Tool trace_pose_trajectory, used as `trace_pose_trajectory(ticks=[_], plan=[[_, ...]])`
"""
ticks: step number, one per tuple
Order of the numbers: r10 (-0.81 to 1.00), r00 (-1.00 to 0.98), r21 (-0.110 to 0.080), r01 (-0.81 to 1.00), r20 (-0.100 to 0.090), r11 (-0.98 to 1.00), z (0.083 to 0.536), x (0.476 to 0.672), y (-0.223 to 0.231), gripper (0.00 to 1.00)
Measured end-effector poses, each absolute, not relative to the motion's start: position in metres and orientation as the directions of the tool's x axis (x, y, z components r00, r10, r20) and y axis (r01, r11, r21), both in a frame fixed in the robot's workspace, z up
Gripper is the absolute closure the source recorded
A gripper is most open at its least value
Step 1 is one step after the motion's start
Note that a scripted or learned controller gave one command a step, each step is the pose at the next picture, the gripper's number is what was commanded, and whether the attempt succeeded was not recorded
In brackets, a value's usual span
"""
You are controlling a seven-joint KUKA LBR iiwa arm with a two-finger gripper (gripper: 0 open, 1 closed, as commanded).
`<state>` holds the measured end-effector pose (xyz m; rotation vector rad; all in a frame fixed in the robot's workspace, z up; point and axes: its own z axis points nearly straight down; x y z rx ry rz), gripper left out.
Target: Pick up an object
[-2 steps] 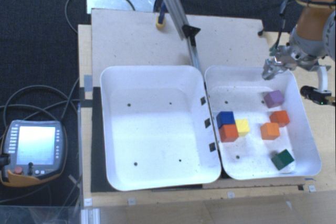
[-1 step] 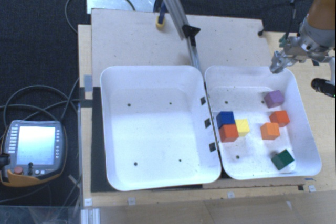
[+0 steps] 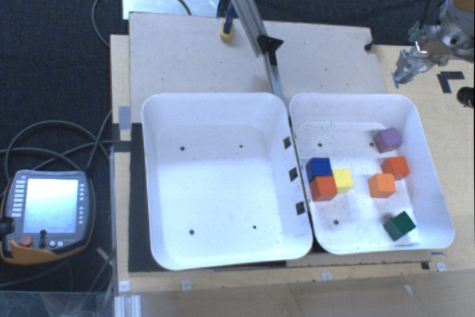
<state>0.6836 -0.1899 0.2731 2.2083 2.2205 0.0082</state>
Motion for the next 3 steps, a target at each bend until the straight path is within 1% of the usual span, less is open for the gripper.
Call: trace_pose_trajectory(ticks=[1,2,3], plan=[[1.000,-0.008,0.002,1.000,0.000,0.008,0.274,0.662,-0.152,1.00],[1.000,-0.008,0.000,1.000,0.001,0.008,0.268,0.641,-0.115,1.00],[1.000,-0.008,0.000,1.000,0.002,0.008,0.267,0.615,-0.076,1.00]])
